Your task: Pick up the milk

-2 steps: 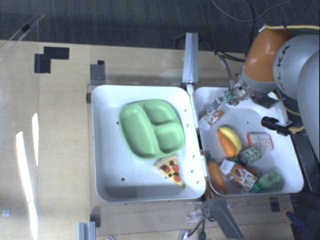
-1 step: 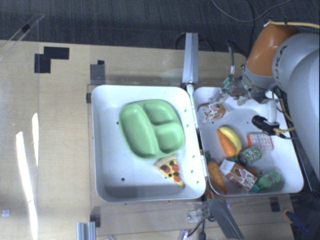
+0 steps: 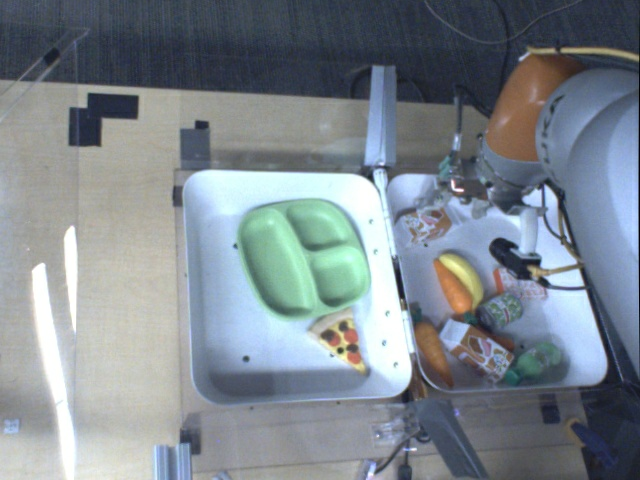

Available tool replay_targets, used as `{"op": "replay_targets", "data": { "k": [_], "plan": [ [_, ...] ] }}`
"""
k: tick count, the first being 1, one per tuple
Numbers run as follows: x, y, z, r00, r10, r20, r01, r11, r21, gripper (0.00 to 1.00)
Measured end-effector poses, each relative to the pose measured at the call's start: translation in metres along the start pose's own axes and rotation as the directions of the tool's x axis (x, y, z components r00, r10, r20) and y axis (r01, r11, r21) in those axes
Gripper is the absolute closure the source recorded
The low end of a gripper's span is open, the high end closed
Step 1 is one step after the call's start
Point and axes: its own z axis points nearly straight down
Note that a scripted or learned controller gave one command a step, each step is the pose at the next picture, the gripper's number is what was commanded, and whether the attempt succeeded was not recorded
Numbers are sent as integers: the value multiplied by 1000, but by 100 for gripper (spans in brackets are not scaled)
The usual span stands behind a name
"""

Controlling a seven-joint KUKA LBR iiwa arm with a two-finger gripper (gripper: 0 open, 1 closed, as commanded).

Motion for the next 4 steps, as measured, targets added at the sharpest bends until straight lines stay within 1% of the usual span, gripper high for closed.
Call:
{"op": "replay_targets", "data": {
  "k": [1, 2, 3, 4],
  "plan": [
    [4, -6, -1, 1000, 12, 0, -12, 1000, -3, 0],
    [6, -12, -2, 990, -143, -2, 143, 990, -7, 0],
    [5, -14, -2, 947, -321, -4, 321, 947, -10, 0],
    [2, -13, -2, 936, -353, -7, 353, 936, -10, 0]
  ]
}}
